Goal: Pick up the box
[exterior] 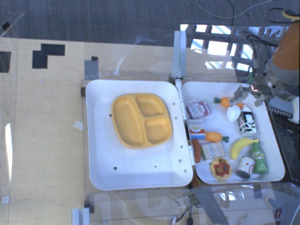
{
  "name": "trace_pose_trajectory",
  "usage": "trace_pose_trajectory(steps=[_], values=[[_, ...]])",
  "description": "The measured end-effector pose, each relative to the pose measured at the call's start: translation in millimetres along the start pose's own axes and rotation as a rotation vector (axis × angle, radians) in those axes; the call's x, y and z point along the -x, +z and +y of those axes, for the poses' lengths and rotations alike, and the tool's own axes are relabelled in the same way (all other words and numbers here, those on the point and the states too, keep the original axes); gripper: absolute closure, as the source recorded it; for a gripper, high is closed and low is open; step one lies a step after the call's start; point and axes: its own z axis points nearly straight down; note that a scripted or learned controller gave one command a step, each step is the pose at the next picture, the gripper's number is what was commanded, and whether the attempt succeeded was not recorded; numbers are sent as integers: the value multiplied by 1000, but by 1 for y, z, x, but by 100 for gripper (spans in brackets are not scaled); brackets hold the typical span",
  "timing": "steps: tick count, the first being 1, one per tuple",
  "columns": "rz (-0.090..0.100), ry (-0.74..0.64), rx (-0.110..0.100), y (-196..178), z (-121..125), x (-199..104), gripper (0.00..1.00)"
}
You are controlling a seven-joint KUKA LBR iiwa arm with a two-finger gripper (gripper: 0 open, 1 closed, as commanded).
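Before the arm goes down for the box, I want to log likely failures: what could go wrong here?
1. The reddish box lies near the right bin's left wall, so one finger may catch on that wall.
2. Flat packs lie just below it and could be grabbed instead.
3. The pincer hangs over the bin's far corner, and crossing could knock the egg.

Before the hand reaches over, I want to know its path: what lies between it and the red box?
In the camera view, between the hand and the red box lie a small carrot and a white egg.
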Motion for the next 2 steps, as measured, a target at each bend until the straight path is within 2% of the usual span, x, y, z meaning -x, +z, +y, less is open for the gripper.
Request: trace_pose_trajectory(steps=[1, 2], values=[[2, 341, 16, 105, 35, -56, 0], [-4, 291, 24, 109, 39, -76, 0]])
